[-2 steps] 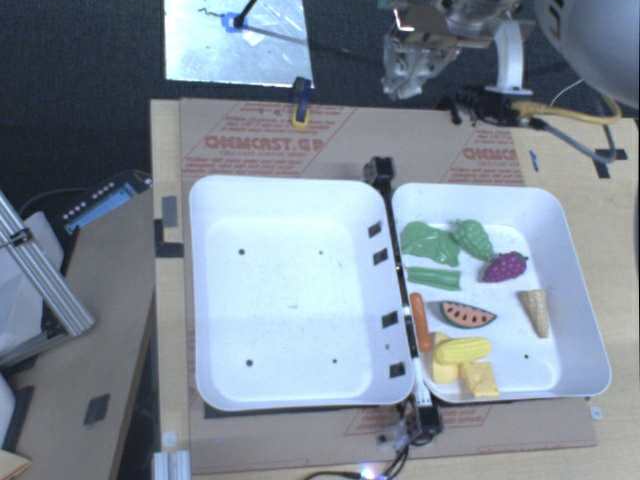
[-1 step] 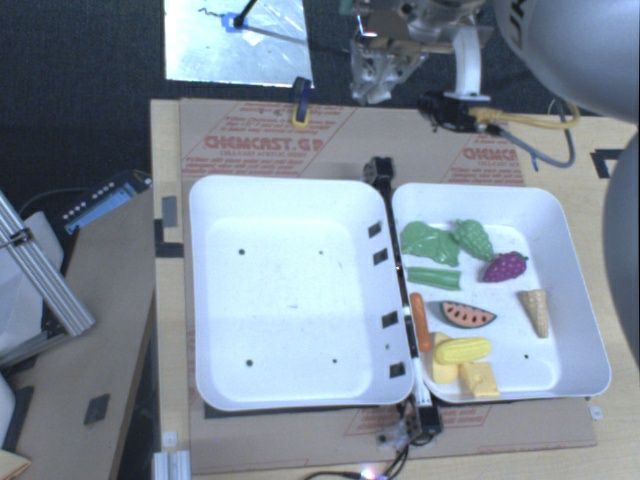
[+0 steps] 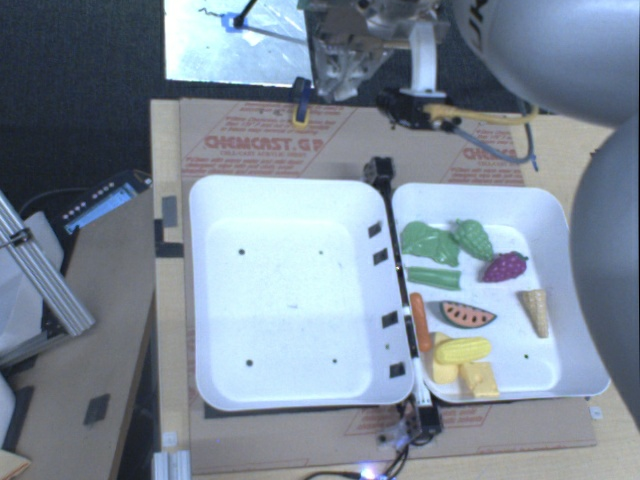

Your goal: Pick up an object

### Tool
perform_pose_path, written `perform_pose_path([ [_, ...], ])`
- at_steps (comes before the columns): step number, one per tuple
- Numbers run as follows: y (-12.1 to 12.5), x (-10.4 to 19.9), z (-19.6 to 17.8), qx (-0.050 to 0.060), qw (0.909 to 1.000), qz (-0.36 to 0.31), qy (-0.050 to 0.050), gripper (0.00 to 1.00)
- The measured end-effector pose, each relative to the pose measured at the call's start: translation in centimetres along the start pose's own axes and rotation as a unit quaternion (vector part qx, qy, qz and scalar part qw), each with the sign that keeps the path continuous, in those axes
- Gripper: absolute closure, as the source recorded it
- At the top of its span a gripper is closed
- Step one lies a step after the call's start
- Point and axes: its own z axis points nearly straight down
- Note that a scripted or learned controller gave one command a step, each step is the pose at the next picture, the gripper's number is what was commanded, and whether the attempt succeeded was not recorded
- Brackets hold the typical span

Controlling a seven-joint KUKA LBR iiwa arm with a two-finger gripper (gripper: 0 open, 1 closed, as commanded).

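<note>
Nearest us in the right bin we count 1 cheese wedge, 1 corn cob, 1 carrot, 1 watermelon slice and 1 cone. Behind them lie 1 bean pod, 1 grape bunch and 2 leafy greens. Farthest back, the gripper hangs above the cardboard beyond the left bin; we cannot tell its state.

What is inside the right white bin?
In the right bin: two green leafy pieces, a bean, grapes, a cone, watermelon slice, carrot, corn, yellow blocks. Anything beneath them is hidden.
</note>
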Motion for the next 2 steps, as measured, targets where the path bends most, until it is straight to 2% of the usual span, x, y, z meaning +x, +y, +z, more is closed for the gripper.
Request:
perform_pose_path([
  [1, 0.1, 3.9, -1.8, -0.001, 1.0, 0.001, 0.0, 1.0],
  [2, 0.1, 5.7, -4.5, -0.001, 1.0, 0.001, 0.0, 1.0],
])
